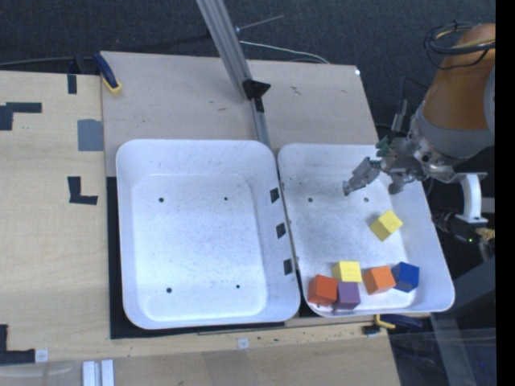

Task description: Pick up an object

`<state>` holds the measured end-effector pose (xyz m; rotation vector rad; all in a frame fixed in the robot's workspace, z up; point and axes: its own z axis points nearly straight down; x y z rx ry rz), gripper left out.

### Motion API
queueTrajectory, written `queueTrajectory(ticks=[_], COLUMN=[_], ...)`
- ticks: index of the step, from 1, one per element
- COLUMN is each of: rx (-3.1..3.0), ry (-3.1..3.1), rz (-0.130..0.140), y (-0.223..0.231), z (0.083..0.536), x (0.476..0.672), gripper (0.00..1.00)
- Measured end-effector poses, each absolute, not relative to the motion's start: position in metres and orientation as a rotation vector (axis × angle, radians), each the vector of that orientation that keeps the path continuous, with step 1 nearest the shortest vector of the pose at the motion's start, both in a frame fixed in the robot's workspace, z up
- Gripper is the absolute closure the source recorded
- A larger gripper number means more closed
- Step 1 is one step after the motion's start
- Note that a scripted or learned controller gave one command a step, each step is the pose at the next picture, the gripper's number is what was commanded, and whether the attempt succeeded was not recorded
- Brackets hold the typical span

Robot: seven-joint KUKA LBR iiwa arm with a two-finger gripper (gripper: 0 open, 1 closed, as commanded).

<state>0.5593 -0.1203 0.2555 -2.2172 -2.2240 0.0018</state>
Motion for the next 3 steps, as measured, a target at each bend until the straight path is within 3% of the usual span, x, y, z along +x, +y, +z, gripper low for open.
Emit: queueTrajectory(ticks=[1, 2, 3], rx=[-2.227, -2.230, -2.223], ry=[-2.212, -2.233, -2.230], rz=[0.011, -0.007, -0.004], y=[-0.198, -0.209, -0.209], z=[0.213, 0.120, 0.179], x=[0.535, 0.559, 0.588], gripper=[0.00, 0.00, 0.00])
